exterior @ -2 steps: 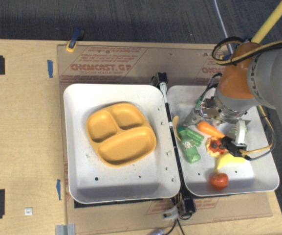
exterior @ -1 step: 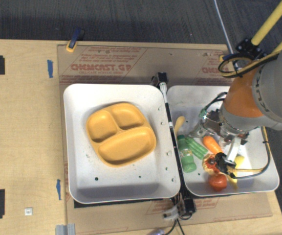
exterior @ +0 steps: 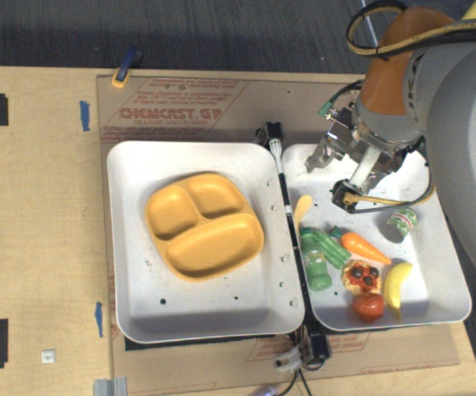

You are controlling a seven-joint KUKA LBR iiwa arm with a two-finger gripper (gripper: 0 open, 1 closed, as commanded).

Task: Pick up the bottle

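Overhead view of the bench. The gripper hangs over the upper part of the right bin, its two fingers spread apart with nothing between them. The green bottle lies on its side in the lower centre of the frame, against the bin's left wall, well below the fingers. A second green item touches it on the right, with a carrot, a small pizza-like toy, a tomato and a banana close by. Likely faults: fingers striking the wall, closing on the neighbour instead, or slipping off the rounded body. The left bin holds a yellow divided tray
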